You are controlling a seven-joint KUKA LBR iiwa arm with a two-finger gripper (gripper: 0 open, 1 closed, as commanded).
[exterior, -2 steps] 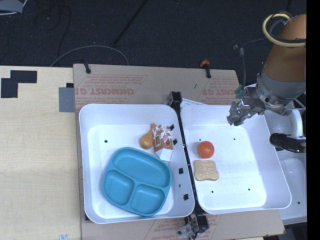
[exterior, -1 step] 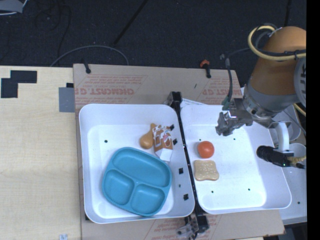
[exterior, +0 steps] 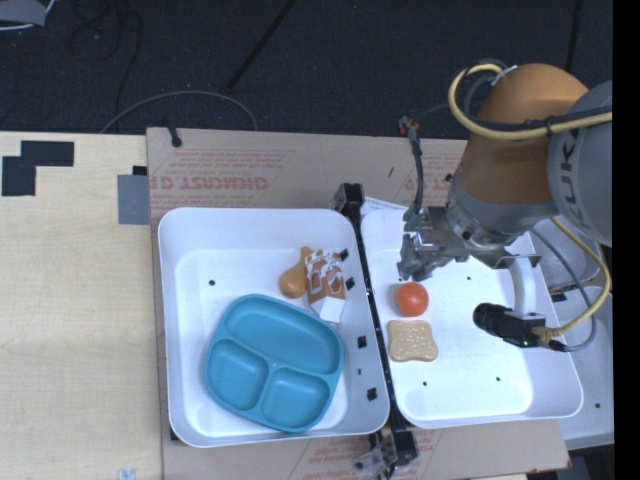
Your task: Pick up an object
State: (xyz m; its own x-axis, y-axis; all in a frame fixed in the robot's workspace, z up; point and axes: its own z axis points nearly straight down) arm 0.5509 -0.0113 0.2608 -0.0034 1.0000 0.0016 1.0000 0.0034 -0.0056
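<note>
Light wood bench (exterior: pixel 70 308) under dark floor, cardboard sheet (exterior: pixel 250 173) beneath two white bins. Left bin (exterior: pixel 185 268) holds a blue divided plate (exterior: pixel 272 361) and a brown-and-white toy cluster (exterior: pixel 318 274) near the divider. Right bin (exterior: pixel 500 393) holds a small red ball (exterior: pixel 411 298), likely a toy tomato, with a tan toast-shaped piece (exterior: pixel 412 341) just below it.

Ball looks light, rigid, smooth: prone to rolling or squirting out, so a pinch across its widest part seems best. Toast is flat, harder to get under.

Arm reaches in from the right, wrist pitched down. Gripper (exterior: pixel 416 258) sits just above-left of the ball, nothing visibly in it; open or closed can't be told from this angle.
</note>
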